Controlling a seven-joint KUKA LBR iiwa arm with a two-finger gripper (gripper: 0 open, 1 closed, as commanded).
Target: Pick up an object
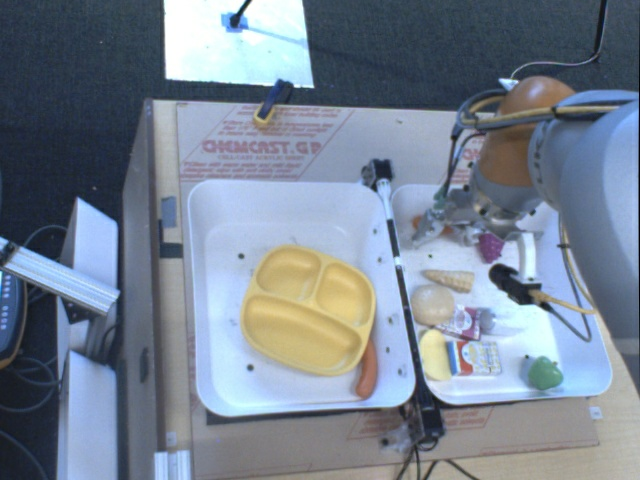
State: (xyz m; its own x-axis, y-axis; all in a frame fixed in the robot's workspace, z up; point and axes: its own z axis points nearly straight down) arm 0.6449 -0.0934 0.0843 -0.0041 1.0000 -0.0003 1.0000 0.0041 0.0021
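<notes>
Found a round green toy [543,372] at 5 o'clock in the right shallow white bin [575,340]. Noted a small red-and-white carton [478,358] at 6 o'clock, touching a flat pale-yellow piece [433,355] at 7. Spotted a round beige lump [432,304] at 9 o'clock, just beside a crumpled red-and-silver packet [470,321]. Saw a tan cone-shaped wedge [448,280] at 10 o'clock and a small purple piece [490,246] near 12. Placed the gripper [432,226] low at 11 o'clock in that bin, near a tiny orange bit [416,223]; could not tell its state, nor anything held. Marked, in the left white bin [225,268], a yellow divided plastic tray [308,308] with an orange sausage-shaped toy [367,370] at its 5 o'clock.
</notes>
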